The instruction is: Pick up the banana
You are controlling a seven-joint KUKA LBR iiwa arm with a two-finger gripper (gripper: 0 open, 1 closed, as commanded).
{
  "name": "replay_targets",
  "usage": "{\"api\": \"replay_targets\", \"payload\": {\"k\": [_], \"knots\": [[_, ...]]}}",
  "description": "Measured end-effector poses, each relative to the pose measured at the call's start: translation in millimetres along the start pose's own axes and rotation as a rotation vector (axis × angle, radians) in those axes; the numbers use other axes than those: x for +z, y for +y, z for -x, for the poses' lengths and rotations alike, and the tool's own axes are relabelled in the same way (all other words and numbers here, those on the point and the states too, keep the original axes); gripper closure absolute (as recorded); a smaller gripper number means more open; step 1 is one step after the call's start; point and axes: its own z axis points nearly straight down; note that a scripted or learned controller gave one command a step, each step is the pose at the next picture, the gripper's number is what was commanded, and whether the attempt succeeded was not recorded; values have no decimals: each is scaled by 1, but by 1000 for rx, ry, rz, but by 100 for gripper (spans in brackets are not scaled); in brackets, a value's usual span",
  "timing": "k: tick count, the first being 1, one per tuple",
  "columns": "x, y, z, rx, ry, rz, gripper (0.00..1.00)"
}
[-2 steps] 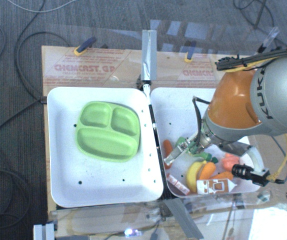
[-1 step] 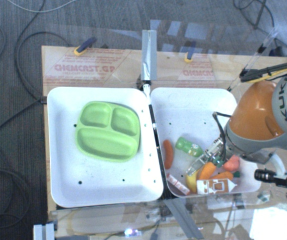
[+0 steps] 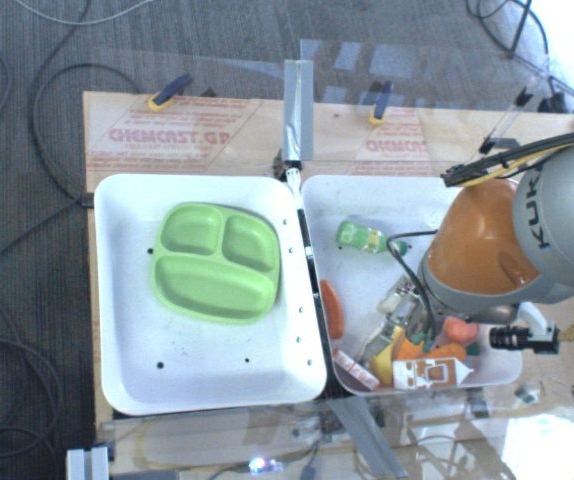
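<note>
While the banana [image 3: 382,353] lies just below the fingers [image 3: 399,313] among clutter, nothing's lifted; can't tell if they're spread.

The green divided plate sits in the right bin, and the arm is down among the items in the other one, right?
Not quite. The camera view shows the green divided plate in the left bin, not the right. The rest holds: the arm is down among the items in the other bin, the right bin.
</note>
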Motion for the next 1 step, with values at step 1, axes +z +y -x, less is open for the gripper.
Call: {"api": "replay_targets", "payload": {"k": [1], "knots": [[1,-6,5,-45,7,7,0]]}}
